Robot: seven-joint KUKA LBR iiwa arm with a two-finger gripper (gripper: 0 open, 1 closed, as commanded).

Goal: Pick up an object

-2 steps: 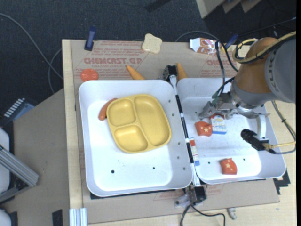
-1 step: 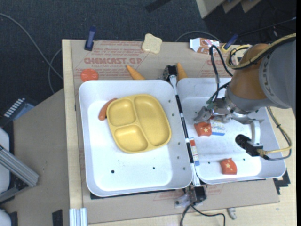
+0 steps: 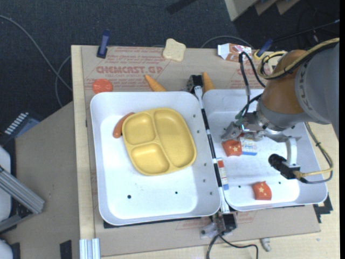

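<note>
Looking down at a slant on the bench, we see two shallow white bins side by side: the left white bin [image 3: 108, 188] and the right white bin [image 3: 285, 196]. In the left bin lies a yellow plastic plate with three compartments [image 3: 159, 141], tilted a little, and just at its far-left edge, touching it, is an orange-red sausage-shaped toy [image 3: 117, 128]. The grey arm with its orange band [image 3: 283, 88] reaches in from the right over the far part of the right bin, and its two-finger gripper [image 3: 241, 131] hangs low above the bin floor at the left-middle of that bin. We cannot tell from this view whether it is apart or together, since the wrist covers it. Just beneath and near the gripper sits a small red block [image 3: 233, 148], with a small white and blue packet [image 3: 249, 146] touching it on the right; we see nothing clamped by the gripper. Nearer to us in the same bin, well apart from these, lies a second red block with a pale mark [image 3: 262, 190]. On the brown cardboard [image 3: 129, 66] beyond the bins rest a beige bread-shaped piece [image 3: 174, 49], an orange carrot-like toy [image 3: 154, 83], a red-orange round piece [image 3: 102, 85] and a blue clip [image 3: 103, 43].
</note>
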